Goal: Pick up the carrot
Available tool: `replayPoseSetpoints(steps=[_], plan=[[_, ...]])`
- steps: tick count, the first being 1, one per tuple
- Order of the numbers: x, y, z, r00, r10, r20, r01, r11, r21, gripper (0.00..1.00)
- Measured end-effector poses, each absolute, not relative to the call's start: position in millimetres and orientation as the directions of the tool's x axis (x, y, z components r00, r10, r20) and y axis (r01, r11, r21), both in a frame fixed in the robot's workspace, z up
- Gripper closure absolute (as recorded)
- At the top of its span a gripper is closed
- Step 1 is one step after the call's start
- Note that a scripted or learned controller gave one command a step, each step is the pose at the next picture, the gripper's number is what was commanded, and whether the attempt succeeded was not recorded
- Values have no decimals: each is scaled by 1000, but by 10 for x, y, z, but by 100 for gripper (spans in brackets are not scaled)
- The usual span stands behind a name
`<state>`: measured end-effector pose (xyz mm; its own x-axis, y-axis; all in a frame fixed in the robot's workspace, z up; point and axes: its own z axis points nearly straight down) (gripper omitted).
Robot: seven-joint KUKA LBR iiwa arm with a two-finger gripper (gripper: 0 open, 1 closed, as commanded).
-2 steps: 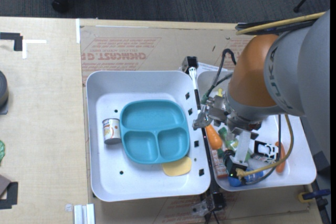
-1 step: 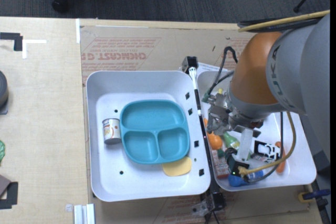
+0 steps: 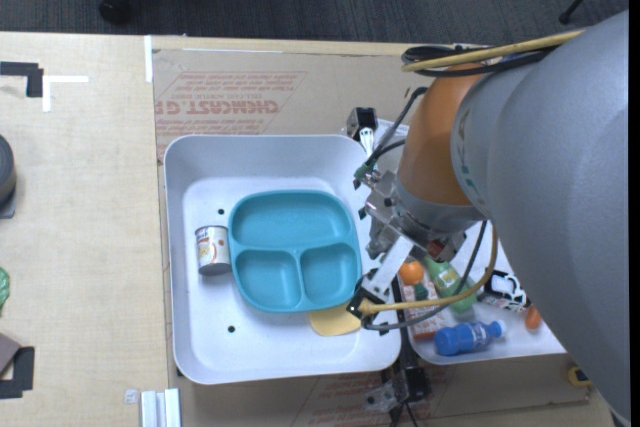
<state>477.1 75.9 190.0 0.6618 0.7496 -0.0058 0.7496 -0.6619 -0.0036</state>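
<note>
An orange thing [image 3: 411, 270], which looks like the carrot, lies at the left end of the right bin [image 3: 545, 343], partly covered by the robot's wrist. My gripper [image 3: 392, 250] hangs low over the wall between the two bins, right next to this orange thing. The grey arm with its orange band [image 3: 440, 150] covers most of the right bin. A second small orange piece [image 3: 533, 318] lies near that bin's right side.
The left bin [image 3: 190, 315] holds a teal divided plate [image 3: 295, 250], a small can [image 3: 212, 249] left of it and a pale yellow piece [image 3: 333, 322] at its lower right corner. A green bottle [image 3: 441, 277], a blue bottle [image 3: 468, 337] and a black-and-white thing [image 3: 508, 290] lie in the right bin.
</note>
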Motion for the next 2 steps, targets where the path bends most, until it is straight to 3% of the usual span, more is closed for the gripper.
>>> replayPoseSetpoints(steps=[1,2], plan=[[4784,-48,1907,725,688,-3,688,-725,-3,100],[4784,-45,1907,724,690,-4,690,-724,-3,0]])
